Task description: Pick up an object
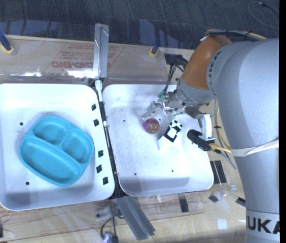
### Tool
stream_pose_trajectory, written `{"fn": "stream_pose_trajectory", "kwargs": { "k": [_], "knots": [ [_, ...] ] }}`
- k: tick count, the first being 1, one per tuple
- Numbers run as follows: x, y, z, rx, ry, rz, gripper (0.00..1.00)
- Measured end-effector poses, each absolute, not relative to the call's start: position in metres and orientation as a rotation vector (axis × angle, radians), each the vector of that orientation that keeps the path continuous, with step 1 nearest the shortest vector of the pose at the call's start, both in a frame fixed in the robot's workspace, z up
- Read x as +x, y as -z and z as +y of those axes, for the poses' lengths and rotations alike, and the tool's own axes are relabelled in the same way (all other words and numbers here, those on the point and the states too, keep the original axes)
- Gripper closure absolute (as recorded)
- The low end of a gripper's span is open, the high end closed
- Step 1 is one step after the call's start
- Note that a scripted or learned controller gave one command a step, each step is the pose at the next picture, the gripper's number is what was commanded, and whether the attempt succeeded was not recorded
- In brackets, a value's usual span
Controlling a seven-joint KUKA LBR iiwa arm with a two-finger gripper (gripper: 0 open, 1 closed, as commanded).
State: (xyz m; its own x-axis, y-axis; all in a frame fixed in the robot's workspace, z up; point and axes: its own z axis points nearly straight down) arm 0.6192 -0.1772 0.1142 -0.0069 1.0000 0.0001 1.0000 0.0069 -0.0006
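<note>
A small round maroon object (151, 126) is in the upper middle of the right bin (133, 171). My gripper (156, 111) hangs directly over it, reaching in from the right under the orange band of the arm, and its tip meets the top of the object. The wrist blocks the contact, so a hold on the object is not visible. A blue divided tray (57, 150) lies in the left bin (6, 105).
A black-and-white marker tag (172, 132) sits just right of the maroon object. The grey arm (244, 100) covers the right bin's right side. A raised divider (105, 135) separates the two bins.
</note>
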Motion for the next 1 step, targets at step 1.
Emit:
{"fn": "stream_pose_trajectory", "kwargs": {
  "k": [1],
  "knots": [
    [0.5639,-0.0913,-0.2033,-2.211,-0.003,-2.227,0.00]
  ]
}}
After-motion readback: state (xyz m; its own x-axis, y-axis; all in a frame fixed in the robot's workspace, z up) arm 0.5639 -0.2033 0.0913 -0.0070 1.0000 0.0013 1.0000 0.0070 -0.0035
